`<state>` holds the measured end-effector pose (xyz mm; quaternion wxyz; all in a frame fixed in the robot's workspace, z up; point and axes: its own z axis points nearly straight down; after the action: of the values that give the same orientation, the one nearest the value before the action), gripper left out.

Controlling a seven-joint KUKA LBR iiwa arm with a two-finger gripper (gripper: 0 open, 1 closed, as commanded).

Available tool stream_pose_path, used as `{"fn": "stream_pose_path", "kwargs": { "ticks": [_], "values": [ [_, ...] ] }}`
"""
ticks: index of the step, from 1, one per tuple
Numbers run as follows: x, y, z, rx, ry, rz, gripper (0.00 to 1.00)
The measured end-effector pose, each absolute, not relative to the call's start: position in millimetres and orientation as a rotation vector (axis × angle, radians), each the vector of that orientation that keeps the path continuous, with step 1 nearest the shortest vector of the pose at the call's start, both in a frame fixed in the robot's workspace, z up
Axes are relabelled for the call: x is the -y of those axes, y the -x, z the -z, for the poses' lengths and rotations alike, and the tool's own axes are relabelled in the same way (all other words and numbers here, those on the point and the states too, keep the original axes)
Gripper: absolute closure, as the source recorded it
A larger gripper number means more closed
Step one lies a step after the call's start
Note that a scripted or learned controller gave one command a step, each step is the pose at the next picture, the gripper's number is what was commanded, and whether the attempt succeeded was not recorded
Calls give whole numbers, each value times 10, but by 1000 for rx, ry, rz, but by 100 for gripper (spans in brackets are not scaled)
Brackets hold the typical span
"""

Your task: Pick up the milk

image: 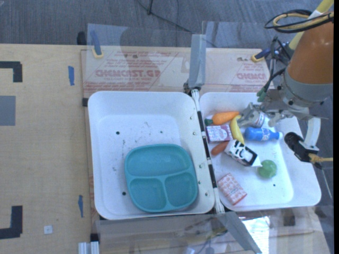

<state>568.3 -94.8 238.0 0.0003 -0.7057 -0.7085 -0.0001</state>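
Wooden bench (42,142) carries two shallow white plastic bins side by side. Left white bin (106,115) holds a teal three-compartment plastic tray (160,176), nothing else.

Landmark is the black-and-white cow-print milk carton (241,153). It lies tilted on its side near the middle of the right white bin (304,192), not lifted. Left of the milk carton: small pink-and-white snack box (217,133) and an orange-red sausage-shaped toy (218,148). Touching its upper left edge: yellow plastic banana (236,129). Above it: orange plastic carrot (225,117). Below-left: red-patterned flat packet (232,188). Just right: green lumpy plastic vegetable (267,168). Upper right: blue plastic bottle (261,135) lying flat.

Pincer (253,116) sits above the milk carton, over the banana and bottle cluster, apart from the carton. How wide it stands I cannot tell; nothing visibly between it.

Progress judged: pick not done. Left: reposition over the carton, descend, grip, lift.
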Motion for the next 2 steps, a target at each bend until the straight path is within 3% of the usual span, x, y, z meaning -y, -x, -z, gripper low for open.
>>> {"fn": "stream_pose_path", "kwargs": {
  "ticks": [1,2],
  "values": [
    [959,-5329,-1007,2526,1867,2,0],
    [963,-5328,-1008,2526,1868,1,0]
  ]
}}
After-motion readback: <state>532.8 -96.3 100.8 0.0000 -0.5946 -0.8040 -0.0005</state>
